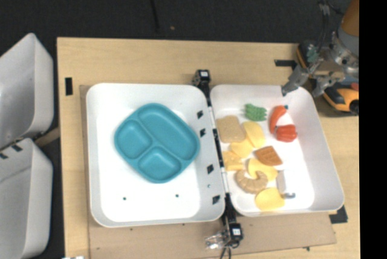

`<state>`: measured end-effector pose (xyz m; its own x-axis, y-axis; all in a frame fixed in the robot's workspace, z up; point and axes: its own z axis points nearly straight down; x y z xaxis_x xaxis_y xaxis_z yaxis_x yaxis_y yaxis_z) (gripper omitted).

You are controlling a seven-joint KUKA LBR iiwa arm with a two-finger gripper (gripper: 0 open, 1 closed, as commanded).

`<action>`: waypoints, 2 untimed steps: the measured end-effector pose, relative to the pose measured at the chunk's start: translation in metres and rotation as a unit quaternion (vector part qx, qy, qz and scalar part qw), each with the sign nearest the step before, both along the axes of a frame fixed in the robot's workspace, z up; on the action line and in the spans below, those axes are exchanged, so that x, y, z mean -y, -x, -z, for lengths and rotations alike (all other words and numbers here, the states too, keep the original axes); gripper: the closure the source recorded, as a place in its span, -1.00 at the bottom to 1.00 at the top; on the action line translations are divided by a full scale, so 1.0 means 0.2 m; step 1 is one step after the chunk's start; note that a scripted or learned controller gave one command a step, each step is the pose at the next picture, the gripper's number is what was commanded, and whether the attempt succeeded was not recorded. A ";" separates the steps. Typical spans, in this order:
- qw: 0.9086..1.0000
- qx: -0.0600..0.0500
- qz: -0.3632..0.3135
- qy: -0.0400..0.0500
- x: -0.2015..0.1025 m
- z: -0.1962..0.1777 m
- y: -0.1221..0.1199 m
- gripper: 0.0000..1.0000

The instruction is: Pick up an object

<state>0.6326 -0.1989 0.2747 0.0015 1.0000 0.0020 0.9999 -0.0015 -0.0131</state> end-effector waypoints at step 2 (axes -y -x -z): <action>1.000 0.003 -0.001 0.001 -0.01 0.21 0.03 -1.00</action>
